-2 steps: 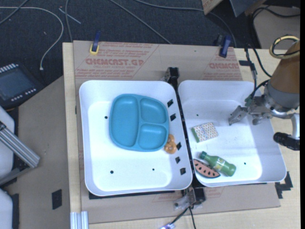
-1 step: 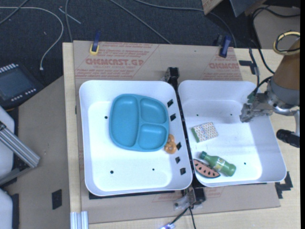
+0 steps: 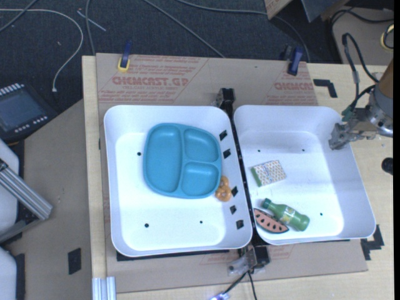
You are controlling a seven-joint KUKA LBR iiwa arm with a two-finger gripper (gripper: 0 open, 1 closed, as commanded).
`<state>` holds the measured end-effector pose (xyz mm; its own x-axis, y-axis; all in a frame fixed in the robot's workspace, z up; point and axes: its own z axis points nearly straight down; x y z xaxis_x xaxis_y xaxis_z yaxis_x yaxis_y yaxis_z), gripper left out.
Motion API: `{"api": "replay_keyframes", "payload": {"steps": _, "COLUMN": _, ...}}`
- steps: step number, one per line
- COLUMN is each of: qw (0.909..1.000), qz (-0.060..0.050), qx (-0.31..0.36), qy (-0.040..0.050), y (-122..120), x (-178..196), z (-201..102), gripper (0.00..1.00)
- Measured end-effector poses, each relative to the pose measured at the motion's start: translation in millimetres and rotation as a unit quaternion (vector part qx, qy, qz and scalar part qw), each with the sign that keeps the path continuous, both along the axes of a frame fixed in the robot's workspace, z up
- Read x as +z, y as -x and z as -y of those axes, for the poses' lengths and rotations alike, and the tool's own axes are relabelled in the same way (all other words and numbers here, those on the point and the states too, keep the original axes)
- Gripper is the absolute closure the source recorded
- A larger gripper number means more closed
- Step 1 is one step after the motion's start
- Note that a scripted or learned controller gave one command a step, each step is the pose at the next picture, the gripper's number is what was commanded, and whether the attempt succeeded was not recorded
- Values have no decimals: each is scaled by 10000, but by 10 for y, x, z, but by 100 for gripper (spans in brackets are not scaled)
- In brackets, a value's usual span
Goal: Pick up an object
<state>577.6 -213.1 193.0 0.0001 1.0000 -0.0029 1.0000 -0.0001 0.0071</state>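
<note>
Gripper (image 3: 340, 136) hangs over the right bin's far right rim, and I cannot tell how it is set or whether it has anything.

Nearest it in the right bin (image 3: 325, 120) lies a small patterned packet (image 3: 269, 172), about mid-floor; closer to the front wall a green bottle (image 3: 286, 215) lies on its side, just beside a watermelon slice toy (image 3: 269, 222). Across the divider, the left bin (image 3: 125, 167) bears a blue divided plate (image 3: 181, 160), with a small orange-brown toy (image 3: 223, 190) touching the plate's right edge. Both bins sit on a cardboard sheet (image 3: 162, 77).
</note>
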Motion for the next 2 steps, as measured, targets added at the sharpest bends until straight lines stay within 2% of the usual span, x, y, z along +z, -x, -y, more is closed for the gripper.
{"api": "replay_keyframes", "payload": {"steps": 1, "qw": 10000, "qz": -10, "qx": 6, "qy": -6, "y": -12, "x": 264, "z": 5, "gripper": 100}}
{"api": "replay_keyframes", "payload": {"steps": 2, "qw": 10000, "qz": -43, "qx": 19, "qy": -29, "y": 92, "x": 274, "z": -413, "gripper": 100}}
